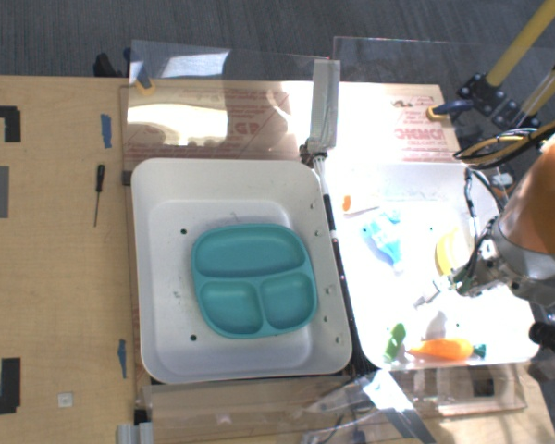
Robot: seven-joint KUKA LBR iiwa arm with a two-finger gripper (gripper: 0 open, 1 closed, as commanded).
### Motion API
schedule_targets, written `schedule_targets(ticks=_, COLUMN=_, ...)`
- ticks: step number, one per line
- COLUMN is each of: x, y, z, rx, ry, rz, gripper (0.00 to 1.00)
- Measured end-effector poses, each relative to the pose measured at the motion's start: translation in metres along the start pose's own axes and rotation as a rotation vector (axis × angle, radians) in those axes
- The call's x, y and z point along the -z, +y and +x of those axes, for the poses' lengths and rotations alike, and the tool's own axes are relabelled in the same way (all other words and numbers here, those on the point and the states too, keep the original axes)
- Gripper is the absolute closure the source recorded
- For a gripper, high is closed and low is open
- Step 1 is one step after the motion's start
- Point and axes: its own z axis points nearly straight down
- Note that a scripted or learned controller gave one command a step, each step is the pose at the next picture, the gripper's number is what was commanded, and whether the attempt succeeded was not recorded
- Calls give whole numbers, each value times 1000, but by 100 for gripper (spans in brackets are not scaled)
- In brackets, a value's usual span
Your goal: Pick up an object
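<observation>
Right bin: carrot at near edge, green piece just left of it, blue object mid-left, yellow object right beside gripper; left bin: teal tray.

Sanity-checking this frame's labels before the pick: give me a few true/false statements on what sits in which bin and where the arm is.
1. The teal three-compartment plastic tray lies in the left white bin. True.
2. The orange toy carrot lies on the tray. False: it lies near the front edge of the right white bin.
3. The gripper is over the right bin. True.
4. The small light-blue object sits in the left bin. False: it is in the right bin.
5. The tray's compartments hold food. False: they look bare.
</observation>
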Motion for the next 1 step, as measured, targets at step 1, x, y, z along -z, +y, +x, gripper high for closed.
schedule_targets(ticks=1, x=-19, y=14, z=42, rx=70, ry=5, rz=3, gripper=0)
